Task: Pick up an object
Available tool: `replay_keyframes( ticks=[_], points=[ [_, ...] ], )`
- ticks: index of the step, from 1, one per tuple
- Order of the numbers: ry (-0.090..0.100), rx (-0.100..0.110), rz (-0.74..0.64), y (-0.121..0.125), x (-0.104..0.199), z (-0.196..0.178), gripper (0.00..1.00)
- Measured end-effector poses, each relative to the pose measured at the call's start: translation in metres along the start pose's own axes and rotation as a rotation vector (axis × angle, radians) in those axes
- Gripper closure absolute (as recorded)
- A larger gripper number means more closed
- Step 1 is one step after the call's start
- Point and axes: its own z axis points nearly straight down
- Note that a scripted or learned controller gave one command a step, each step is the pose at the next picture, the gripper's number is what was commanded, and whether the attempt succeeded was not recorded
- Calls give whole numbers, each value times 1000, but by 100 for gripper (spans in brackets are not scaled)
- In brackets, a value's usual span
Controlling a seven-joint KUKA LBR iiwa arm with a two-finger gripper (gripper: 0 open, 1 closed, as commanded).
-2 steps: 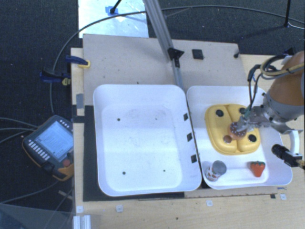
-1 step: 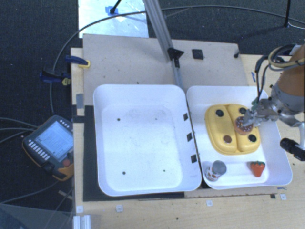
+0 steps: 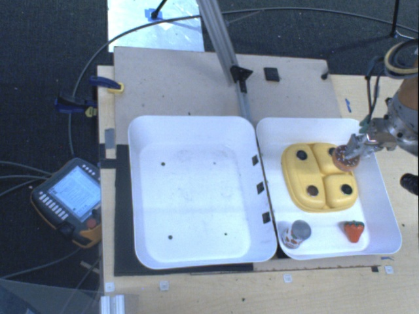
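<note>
1. You're not there yet, nothing looks lifted. The gripper [image 3: 345,157] is down in the right bin [image 3: 386,205], sitting at the upper right edge of the yellow tray [image 3: 320,176], touching or just over it.
2. Can't tell if the gripper is released or clenched, so I wouldn't call it a grab.
3. Left to do, I reckon: get a real hold and lift clear of the bin.
4. The yellow tray sits mid-bin toward the far edge. It's a rounded, lumpy moulded thing with four sections and dark dots.
5. Other options: a small can [image 3: 296,233] and a strawberry toy [image 3: 353,230] along the near edge. The left bin [image 3: 141,175] offers nothing.
</note>
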Motion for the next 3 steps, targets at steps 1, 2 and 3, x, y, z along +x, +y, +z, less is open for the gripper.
replay_keyframes(
  ticks=[1,2,3],
  points=[
    [0,0,-1,2,0,-47,100],
    [4,6,-4,6,58,-35,100],
    [5,6,-5,12,118,-26,100]
  ],
)
